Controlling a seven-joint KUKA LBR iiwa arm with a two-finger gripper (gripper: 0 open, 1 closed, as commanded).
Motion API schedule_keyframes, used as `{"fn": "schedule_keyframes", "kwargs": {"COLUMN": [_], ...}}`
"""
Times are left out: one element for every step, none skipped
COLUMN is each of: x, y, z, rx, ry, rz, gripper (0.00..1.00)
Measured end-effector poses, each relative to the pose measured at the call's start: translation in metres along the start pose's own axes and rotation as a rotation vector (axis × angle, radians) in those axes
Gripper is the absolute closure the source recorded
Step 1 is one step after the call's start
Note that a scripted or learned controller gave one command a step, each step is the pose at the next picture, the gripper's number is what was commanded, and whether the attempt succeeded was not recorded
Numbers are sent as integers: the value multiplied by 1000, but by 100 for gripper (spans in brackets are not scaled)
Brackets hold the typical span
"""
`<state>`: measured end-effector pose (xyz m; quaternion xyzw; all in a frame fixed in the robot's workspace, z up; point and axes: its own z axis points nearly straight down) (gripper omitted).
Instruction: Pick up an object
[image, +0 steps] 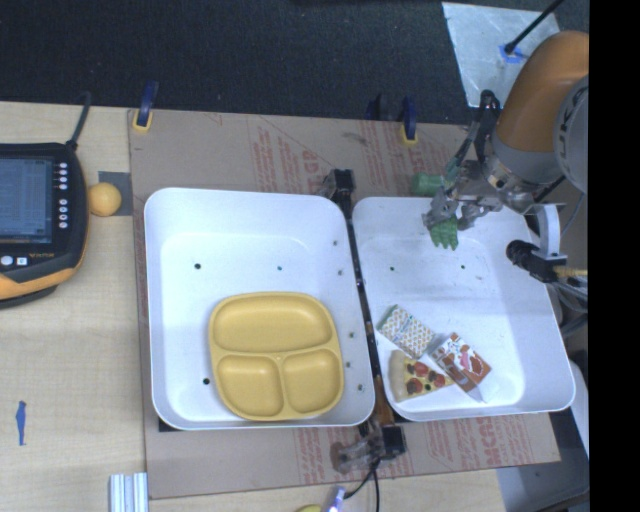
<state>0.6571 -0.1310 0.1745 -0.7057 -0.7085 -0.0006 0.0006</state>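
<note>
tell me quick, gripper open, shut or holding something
gripper: over the right bin, a green object at its tip; open or shut cannot be told

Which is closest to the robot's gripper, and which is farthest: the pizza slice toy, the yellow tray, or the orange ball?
From the gripper, at the back of the right bin:
1. Pizza slice toy, in the same bin, near its front edge.
2. Yellow tray, in the left bin, toward the front.
3. Orange ball, on the bench left of both bins, beside the handheld screen.
</note>
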Motion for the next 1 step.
{"fn": "schedule_keyframes", "kwargs": {"x": [75], "y": [-9], "z": [-17], "rx": [4], "ry": [-1], "rz": [-1], "gripper": [100]}}
